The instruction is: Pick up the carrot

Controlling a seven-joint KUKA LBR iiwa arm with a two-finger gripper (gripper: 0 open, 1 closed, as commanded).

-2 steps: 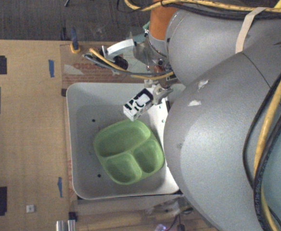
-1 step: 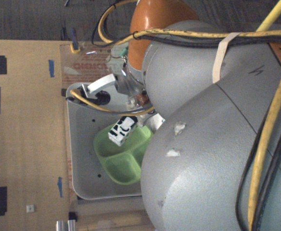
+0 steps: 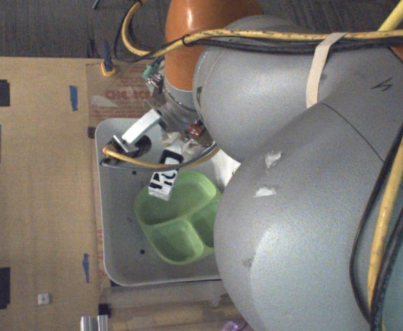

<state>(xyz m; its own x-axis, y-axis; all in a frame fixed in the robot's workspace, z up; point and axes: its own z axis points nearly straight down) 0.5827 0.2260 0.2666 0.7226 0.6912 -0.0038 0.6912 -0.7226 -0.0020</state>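
Arm looms over white bin; jaws' state can't be told. Carrot not made out. Green divided dish sits in bin w/ compartments bare.

Glossy green plastic dish; matt white bin; speckled grey arm; brown cardboard.

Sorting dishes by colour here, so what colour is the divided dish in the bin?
Light green dish, seen in the camera view.
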